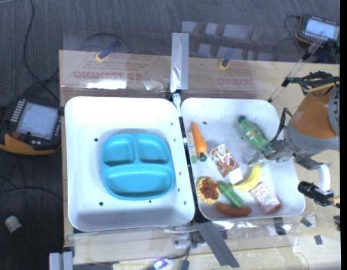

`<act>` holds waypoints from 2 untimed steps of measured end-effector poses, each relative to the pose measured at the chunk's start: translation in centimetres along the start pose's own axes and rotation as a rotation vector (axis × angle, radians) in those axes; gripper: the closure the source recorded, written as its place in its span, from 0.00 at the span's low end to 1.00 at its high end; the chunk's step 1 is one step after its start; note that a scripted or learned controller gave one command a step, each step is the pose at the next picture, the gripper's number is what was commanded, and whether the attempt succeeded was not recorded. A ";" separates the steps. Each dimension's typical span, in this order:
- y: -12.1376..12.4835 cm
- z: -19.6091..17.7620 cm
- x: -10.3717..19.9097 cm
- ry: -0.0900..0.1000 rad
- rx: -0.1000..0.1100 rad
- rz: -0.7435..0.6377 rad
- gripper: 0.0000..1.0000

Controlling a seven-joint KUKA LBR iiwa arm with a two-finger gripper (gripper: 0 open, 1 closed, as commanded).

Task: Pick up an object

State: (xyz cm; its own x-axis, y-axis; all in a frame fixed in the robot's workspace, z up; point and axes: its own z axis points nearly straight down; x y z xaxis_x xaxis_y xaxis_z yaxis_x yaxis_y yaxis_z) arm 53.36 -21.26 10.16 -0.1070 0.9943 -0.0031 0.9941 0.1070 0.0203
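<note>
Whether the tool (262, 155) is apart or together I cannot tell, beside a curved yellow banana (249, 179).

Claw (262, 154) fingers blurred beside the green bottle (253, 133); arm (317, 122) cut off at right.

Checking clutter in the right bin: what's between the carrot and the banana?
In the camera view, a red-and-white snack carton lies between the orange toy carrot and the yellow toy banana.
</note>
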 end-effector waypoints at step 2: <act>-0.6 1.1 1.3 -0.008 0.008 -0.161 0.00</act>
State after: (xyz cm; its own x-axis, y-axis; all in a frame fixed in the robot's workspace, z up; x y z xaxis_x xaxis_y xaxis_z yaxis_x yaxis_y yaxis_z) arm 52.63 -20.01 9.06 -0.2644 0.9643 -0.0132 0.9643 0.2645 0.0106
